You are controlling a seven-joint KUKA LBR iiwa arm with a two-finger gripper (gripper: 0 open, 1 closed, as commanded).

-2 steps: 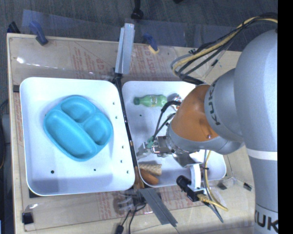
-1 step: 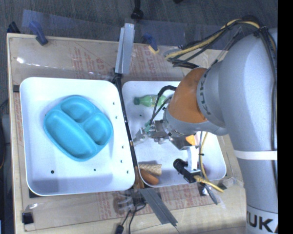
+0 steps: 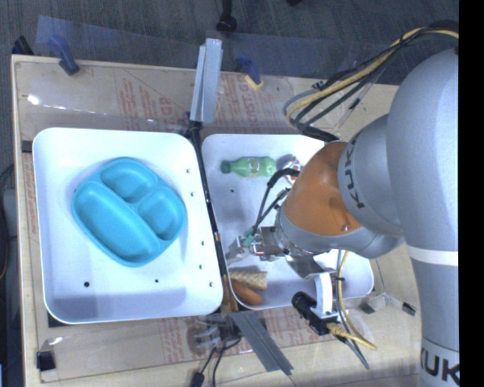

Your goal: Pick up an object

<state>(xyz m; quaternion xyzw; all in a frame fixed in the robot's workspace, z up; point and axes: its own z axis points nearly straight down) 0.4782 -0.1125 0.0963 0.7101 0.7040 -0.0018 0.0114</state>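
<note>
My gripper [image 3: 244, 248] hangs low over the front left part of the right bin [image 3: 226, 208], just above an orange and tan hot dog toy [image 3: 248, 285] lying near the bin's front wall. A small green bottle [image 3: 248, 166] lies on its side at the back of the same bin, apart from the gripper. A blue divided plate [image 3: 129, 209] rests in the left bin [image 3: 56, 289]. The wrist and arm hide the right half of the right bin.
A grey upright bar [image 3: 205, 79] stands at the back between the two bins. Yellow and black cables [image 3: 339, 95] loop above the right bin's back right corner. Clamps and a dark metal bracket [image 3: 258, 341] sit at the front edge of the bench.
</note>
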